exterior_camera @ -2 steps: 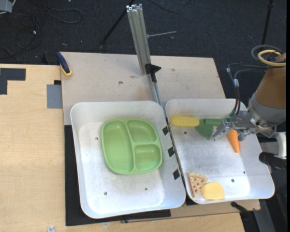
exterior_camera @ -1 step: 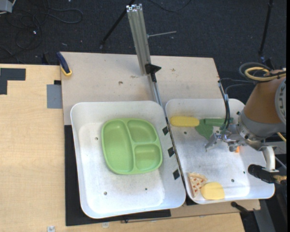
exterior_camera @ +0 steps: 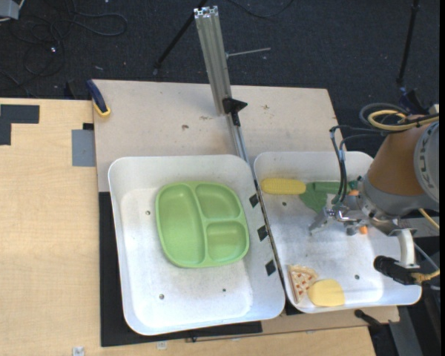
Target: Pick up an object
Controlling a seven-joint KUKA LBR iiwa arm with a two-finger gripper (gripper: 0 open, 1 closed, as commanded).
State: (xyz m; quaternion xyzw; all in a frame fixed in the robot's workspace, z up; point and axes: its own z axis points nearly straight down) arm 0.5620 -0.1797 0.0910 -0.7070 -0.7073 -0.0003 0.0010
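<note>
From above, the bench holds two shallow white bins side by side. The left bin [exterior_camera: 133, 273] carries a green divided plate [exterior_camera: 202, 224], lying flat near its middle with three compartments facing up. The right bin [exterior_camera: 334, 262] holds the loose items: a yellow corn cob [exterior_camera: 283, 187] lies near the far left corner, with a green piece [exterior_camera: 328, 188] just beside it to the right (partly hidden by cables, so its shape is hard to read). At the near edge a pizza slice [exterior_camera: 302, 281] rests touching a round yellow object [exterior_camera: 327, 294]. The arm [exterior_camera: 404, 173] reaches in from the right, its gripper [exterior_camera: 340, 216] low over the middle of the right bin, apart from the corn; nothing can be seen between its fingers, and how far they are spread cannot be told.
</note>
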